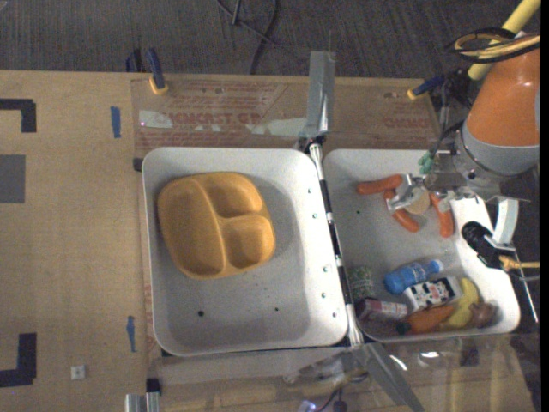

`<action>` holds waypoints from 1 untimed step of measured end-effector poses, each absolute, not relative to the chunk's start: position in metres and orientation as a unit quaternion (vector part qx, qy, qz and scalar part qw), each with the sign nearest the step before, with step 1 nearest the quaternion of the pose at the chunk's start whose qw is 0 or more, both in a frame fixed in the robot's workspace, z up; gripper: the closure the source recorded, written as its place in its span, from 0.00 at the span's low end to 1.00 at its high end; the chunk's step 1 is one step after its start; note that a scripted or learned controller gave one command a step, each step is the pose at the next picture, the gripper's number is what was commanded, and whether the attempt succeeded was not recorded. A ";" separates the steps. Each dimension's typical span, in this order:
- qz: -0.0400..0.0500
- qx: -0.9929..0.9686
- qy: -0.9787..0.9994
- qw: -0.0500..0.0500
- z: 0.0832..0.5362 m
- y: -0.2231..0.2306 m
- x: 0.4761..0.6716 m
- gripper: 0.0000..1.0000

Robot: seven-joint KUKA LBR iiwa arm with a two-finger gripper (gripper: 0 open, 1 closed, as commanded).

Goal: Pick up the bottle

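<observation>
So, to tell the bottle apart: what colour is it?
Blue, with a white cap end; the camera view shows the bottle best.

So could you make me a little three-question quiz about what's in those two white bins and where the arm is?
1. True or false: the yellow divided plate lies in the right bin.
2. Which colour is the bottle? A) blue B) green C) red
3. Fill in: the gripper is over the far part of the ______ bin, near the orange carrots.

Key
1. False. It lies in the left bin.
2. A. The blue bottle lies on its side near the front of the right bin, beside a small carton; the gripper is apart from it.
3. Right.
</observation>
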State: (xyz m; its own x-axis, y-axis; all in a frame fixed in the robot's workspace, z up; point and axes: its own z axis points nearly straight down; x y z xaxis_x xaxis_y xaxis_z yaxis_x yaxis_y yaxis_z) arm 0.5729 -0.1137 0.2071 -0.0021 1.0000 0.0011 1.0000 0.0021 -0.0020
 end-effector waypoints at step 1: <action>0.000 -0.669 -0.744 0.000 0.092 -0.097 0.521 0.00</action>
State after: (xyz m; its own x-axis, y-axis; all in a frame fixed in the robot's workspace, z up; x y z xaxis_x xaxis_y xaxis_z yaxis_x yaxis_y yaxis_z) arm 0.5214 -0.0967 0.0921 -0.1058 0.9944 0.0007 0.9944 0.1058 0.0000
